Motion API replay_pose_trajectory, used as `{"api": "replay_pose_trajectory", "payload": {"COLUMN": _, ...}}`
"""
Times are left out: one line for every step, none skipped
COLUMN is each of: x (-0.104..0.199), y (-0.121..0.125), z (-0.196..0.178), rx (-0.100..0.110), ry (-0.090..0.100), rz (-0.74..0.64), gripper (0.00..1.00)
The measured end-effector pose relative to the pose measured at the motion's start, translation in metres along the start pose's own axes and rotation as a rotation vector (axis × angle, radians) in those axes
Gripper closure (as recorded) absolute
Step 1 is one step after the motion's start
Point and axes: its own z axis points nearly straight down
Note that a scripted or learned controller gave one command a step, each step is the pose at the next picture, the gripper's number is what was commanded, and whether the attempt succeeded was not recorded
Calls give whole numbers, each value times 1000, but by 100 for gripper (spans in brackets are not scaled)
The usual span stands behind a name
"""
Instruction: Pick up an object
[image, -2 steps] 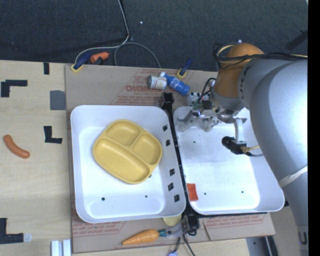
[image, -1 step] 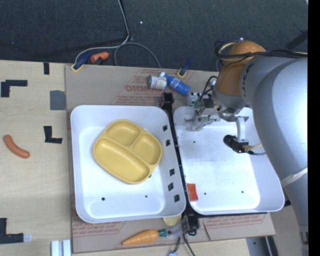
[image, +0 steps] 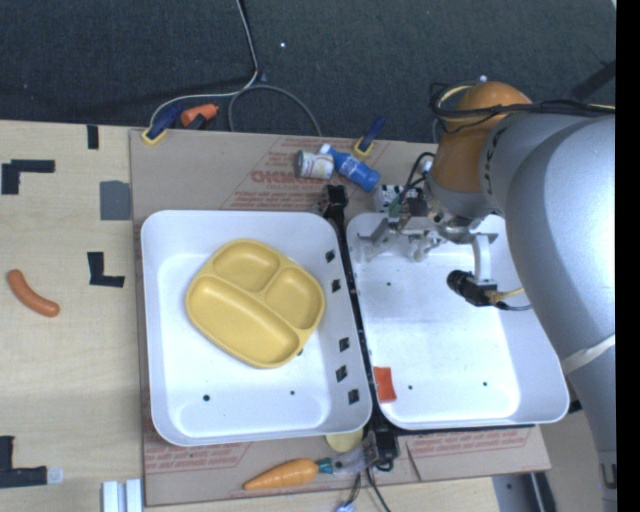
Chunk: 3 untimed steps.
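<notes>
Well, I saw gripper (image: 418, 236) over right bin (image: 450, 395) far edge; yellow divided plate (image: 257, 301) lay at its eight o'clock, left bin (image: 165, 300). Finger state: couldn't tell.

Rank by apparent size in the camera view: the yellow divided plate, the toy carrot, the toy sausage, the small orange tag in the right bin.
1. Yellow divided plate, clearly largest.
2. Toy carrot.
3. Toy sausage, only slightly shorter than the carrot; that order is unsure.
4. Orange tag, smallest.
</notes>
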Motion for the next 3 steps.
{"api": "replay_pose_trajectory", "payload": {"x": 7, "y": -1, "z": 11, "rx": 3, "ry": 1, "rz": 3, "gripper": 0}}
{"api": "replay_pose_trajectory", "payload": {"x": -91, "y": 0, "z": 9, "rx": -4, "ry": 3, "rz": 4, "gripper": 0}}
{"api": "replay_pose_trajectory", "payload": {"x": -17, "y": -60, "z": 8, "rx": -1, "ry": 1, "rz": 0, "gripper": 0}}
